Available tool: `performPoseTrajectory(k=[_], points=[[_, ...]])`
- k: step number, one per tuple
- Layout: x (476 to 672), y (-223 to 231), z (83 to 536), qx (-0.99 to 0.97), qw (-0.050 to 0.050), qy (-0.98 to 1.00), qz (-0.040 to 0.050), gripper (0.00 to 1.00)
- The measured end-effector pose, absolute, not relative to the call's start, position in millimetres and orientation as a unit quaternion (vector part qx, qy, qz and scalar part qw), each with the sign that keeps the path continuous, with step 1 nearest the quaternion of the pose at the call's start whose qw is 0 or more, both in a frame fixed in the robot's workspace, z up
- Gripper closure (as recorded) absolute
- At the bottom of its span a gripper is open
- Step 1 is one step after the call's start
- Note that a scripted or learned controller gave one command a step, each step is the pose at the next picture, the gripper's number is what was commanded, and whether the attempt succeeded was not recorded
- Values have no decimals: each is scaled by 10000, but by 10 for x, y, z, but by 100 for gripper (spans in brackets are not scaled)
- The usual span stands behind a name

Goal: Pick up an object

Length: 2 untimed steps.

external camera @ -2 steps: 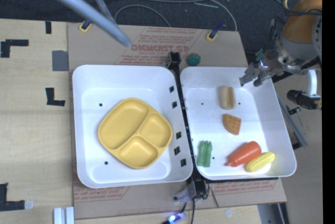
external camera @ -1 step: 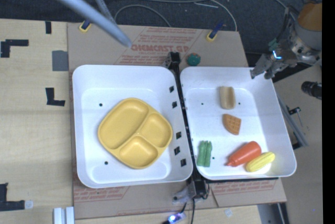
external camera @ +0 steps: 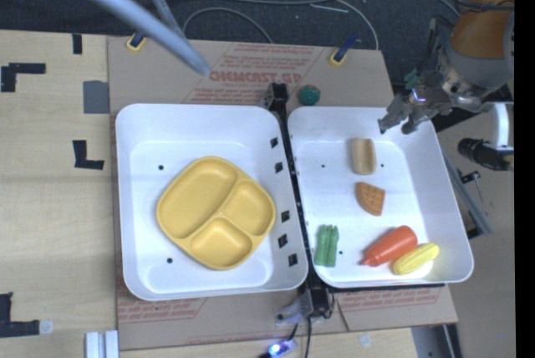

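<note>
Pickup not yet begun: gripper point(external camera: 399, 121), fingers apart and holding nothing, hangs over the right bin's point(external camera: 451, 181) far rim, with the tan bread piece point(external camera: 362, 155) lying nearest, just below-left of it

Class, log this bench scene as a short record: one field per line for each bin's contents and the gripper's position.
Left bin: yellow plastic divided plate
Right bin: tan bread-shaped piece, orange waffle-textured wedge, green ridged toy vegetable, orange toy carrot, yellow toy corn
Gripper: over right bin's upper right corner, holding nothing visible
</note>
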State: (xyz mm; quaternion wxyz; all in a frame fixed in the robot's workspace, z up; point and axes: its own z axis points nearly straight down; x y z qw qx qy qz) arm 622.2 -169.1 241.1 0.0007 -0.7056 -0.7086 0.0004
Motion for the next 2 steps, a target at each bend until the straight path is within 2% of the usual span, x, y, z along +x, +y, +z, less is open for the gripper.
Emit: performPoseTrajectory(k=[1, 2], points=[[6147, -1166, 2275, -7052, 14, -7090, 4, 100], [5998, -627, 2342, -7050, 11, -7092, 1, 100]])
